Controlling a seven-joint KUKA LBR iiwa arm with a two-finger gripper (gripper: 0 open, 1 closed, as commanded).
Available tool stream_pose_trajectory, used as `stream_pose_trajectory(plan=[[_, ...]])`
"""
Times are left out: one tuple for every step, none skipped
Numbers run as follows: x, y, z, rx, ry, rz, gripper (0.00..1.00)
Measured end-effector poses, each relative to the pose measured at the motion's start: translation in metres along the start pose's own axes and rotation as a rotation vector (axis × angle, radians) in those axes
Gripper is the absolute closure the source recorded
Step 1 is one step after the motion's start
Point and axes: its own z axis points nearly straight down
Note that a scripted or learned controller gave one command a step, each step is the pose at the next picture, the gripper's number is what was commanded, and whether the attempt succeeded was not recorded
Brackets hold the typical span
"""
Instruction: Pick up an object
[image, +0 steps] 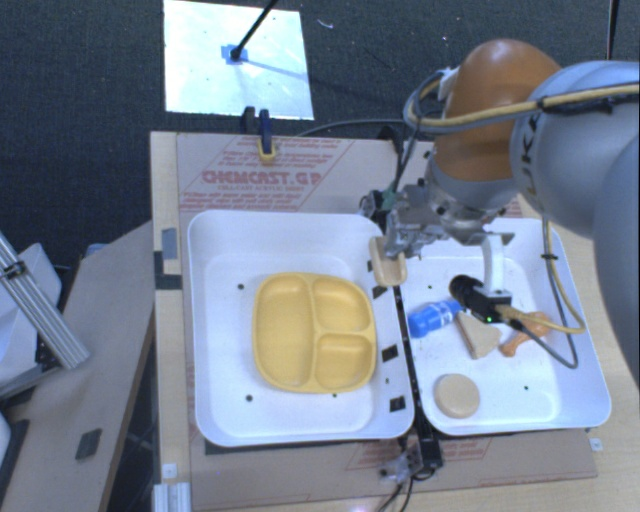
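From the overhead camera, my hand (388, 262) sits over the divider between the two bins, clamped on a tan block (388, 270) that's pinched between the fingers at its top end. Looks light and stiff, probably wood or foam, so the grip near the top seems fine if it doesn't swing. Yellow tray (313, 331) lies in the left bin (225, 240); blue bottle (432, 318), wedge (480, 340) and disc (457, 396) are in the right bin (575, 390).

Bright, even overhead light, white bins (300, 225) glaring, soft overall focus.
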Motion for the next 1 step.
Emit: stream_pose_trajectory(plan=[[0.0404, -0.0161, 0.0065, 0.0, -0.001, 0.001, 1.0]])
